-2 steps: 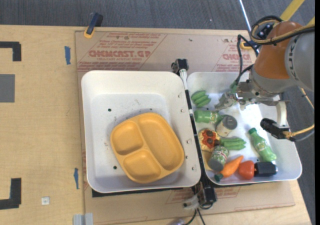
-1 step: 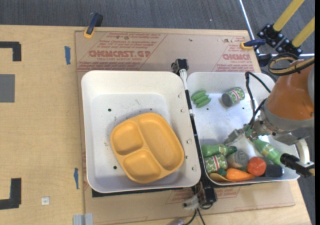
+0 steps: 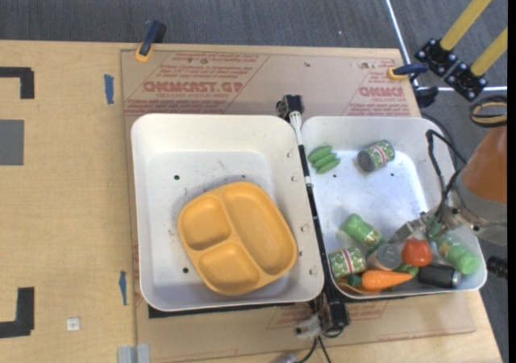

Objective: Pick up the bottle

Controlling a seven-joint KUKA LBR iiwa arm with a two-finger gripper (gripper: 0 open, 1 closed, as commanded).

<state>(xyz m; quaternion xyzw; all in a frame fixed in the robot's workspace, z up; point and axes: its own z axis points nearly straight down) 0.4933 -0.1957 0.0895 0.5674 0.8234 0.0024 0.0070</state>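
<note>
A small green bottle (image 3: pixel 360 231) lies on its side in the middle of the right bin (image 3: pixel 403 184). Entering from the right, the arm brings my gripper (image 3: pixel 430 226) low over the clutter at the bin's lower right, just above a red tomato (image 3: pixel 417 252). The gripper is right of the bottle and apart from it. Another green piece (image 3: pixel 460 257) lies under the wrist by the bin's right wall, partly hidden.
Also in the right bin are a pea pod (image 3: pixel 323 158), a tipped can (image 3: pixel 376 155), a labelled can (image 3: pixel 347 260), a carrot (image 3: pixel 387 278), a grey disc (image 3: pixel 389 256) and a black object (image 3: pixel 439 276). The left bin (image 3: pixel 161 192) holds a yellow divided plate (image 3: pixel 235 237).
</note>
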